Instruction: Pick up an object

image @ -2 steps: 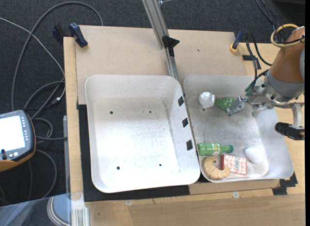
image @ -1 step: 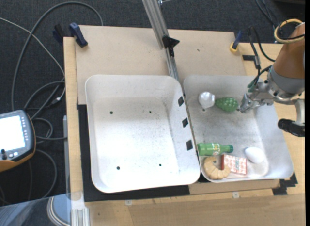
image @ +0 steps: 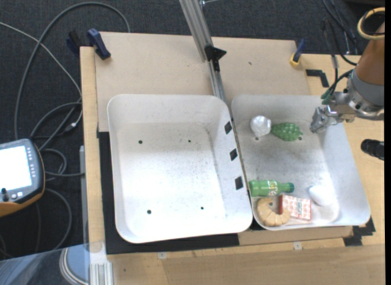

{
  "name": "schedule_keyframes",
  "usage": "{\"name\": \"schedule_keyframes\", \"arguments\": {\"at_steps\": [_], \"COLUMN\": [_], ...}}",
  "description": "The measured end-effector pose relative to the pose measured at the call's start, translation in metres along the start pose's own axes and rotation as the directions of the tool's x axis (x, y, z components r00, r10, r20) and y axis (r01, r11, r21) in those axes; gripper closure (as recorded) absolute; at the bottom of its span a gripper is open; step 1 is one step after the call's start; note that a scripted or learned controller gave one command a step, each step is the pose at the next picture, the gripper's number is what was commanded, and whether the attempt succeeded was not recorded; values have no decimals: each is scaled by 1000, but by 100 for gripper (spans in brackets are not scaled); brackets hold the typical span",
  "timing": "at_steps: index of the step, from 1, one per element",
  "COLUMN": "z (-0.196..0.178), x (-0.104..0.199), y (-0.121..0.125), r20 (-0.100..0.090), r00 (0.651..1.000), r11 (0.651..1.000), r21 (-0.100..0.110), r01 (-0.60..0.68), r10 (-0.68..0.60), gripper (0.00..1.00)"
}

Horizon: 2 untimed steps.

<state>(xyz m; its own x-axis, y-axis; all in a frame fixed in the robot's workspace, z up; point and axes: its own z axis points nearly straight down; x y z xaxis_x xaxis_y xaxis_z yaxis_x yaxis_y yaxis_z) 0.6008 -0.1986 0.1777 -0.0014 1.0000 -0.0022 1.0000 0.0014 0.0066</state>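
The right bin (image: pixel 342 155) holds several objects. A silvery white ball (image: pixel 260 125) lies near its back left, with a green bumpy toy (image: pixel 286 132) just right of it. A green bottle (image: pixel 270 187) lies on its side toward the front. A tan donut (image: pixel 272 211), a red and white packet (image: pixel 297 208) and a white rounded object (image: pixel 321 196) sit at the front edge. My gripper (image: pixel 320 121) hangs over the bin's back right edge, right of the green toy and apart from it, with nothing seen between its fingers.
The left bin (image: pixel 122 155) sits beside the right one. A metal pole (image: pixel 194 21) slants up from between the bins at the back. Clamps stand at the board's back corners. Cables and a handheld pendant (image: pixel 18 173) lie on the floor at left.
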Motion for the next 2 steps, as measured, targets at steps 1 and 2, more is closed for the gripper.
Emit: {"name": "schedule_keyframes", "arguments": {"at_steps": [1,2], "z": [-55,-49], "x": [0,58], "y": [2,-15], "r20": [1,-6], "r00": [1000,1000], "r11": [1000,1000], "r21": [-2,9], "r01": [0,5], "r10": [0,-5], "gripper": [100,100]}}
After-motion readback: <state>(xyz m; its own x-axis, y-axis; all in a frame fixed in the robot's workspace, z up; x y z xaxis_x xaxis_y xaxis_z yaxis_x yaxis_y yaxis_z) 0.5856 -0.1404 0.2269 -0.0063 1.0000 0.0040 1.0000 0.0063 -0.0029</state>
